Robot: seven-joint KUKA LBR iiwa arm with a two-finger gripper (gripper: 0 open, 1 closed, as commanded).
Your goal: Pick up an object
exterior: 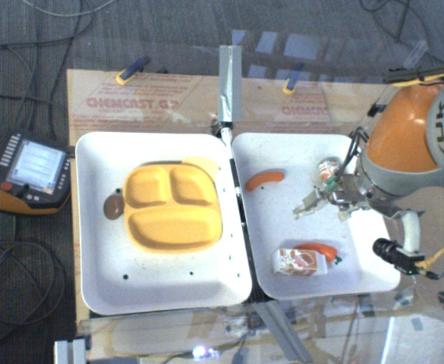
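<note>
In the right bin (282,287) lie an orange sausage-shaped piece (264,179), a small can (328,170), a red carrot-like piece (317,249) and a brown-and-white carton (298,262). My gripper (310,204) hangs over the middle of that bin, pointing left, its thin metal fingers (303,211) spread with nothing between them. The can sits just up and right of the fingertips, close to the wrist. The arm's orange band (407,127) covers the bin's right rim.
The left bin (92,279) holds a yellow compartment tray (173,205) and a small brown disc (114,206) to its left. A pendant (29,174) lies off the bench at left. A metal divider (229,89) runs between the bins at the back.
</note>
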